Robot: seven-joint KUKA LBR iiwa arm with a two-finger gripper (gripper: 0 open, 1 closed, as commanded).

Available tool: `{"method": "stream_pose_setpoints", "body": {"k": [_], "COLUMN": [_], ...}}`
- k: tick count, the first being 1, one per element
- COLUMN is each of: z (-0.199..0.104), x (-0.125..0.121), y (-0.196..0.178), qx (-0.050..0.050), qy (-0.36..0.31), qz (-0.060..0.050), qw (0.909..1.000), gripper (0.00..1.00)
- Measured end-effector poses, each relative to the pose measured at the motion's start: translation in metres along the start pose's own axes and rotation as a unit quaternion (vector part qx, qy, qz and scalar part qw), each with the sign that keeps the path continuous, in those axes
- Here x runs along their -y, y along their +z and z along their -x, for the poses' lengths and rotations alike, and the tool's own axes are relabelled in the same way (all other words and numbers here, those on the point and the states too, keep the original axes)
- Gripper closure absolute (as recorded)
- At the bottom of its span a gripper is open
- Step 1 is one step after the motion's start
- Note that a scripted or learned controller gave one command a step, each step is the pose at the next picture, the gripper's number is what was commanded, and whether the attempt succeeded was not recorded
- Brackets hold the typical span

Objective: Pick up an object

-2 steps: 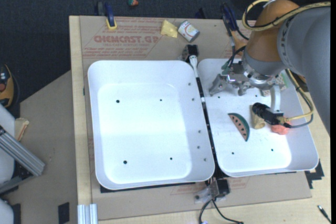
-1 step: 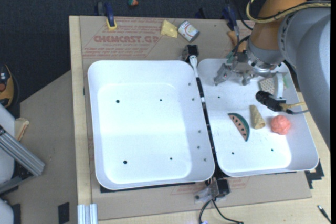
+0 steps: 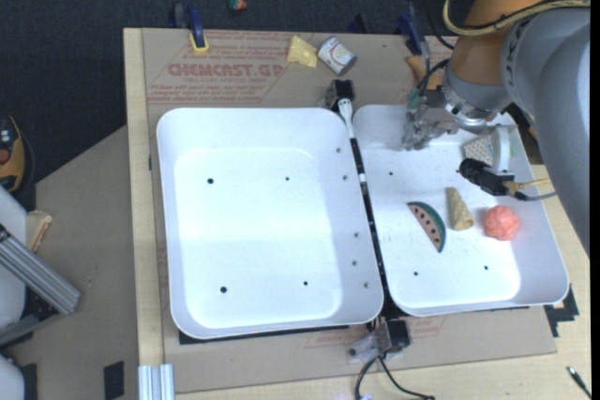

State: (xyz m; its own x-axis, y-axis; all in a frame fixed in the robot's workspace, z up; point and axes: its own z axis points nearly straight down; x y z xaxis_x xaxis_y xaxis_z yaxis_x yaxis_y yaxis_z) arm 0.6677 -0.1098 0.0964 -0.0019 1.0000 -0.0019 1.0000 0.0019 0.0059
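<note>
**Gripper low over the far-left corner of the right bin**

The grey arm came in from the right edge of the view and bent down toward the bench, its orange band sitting just above the wrist. The gripper pointed downward over the right bin, in that bin's far-left corner, close to the wall shared with the left bin. At this slant the wrist hid the tool's tip, so it could not be told whether the gripper was open or closed, nor whether it touched the bin floor.

The things to pick lay in the right bin, nearer the camera than the gripper and apart from it. A watermelon-slice toy lay near the middle of the bin. Just to its right was a tan cone-shaped piece. A pink ball sat further right, close to the cone. A small patterned piece lay to the right of the gripper, near the bin's far wall.

Beyond the bins, on the brown board, rested a yellow scrap and a small box side by side.
</note>
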Motion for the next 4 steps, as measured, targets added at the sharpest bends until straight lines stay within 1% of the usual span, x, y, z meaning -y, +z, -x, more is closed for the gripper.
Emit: {"method": "stream_pose_setpoints", "body": {"k": [1,2,3,4], "z": [-0.005,-0.009,0.010,0.081], "x": [0.056,0.081,0.181,0.186], "y": [0.012,0.011,0.011,-0.191], "qx": [-0.002,-0.002,-0.001,0.004], "qy": [0.002,0.002,0.004,0.003], "qz": [-0.006,-0.005,-0.007,0.007], "qw": [1.0000,1.0000,1.0000,1.0000], "gripper": [1.00,1.00,1.00,1.00]}}
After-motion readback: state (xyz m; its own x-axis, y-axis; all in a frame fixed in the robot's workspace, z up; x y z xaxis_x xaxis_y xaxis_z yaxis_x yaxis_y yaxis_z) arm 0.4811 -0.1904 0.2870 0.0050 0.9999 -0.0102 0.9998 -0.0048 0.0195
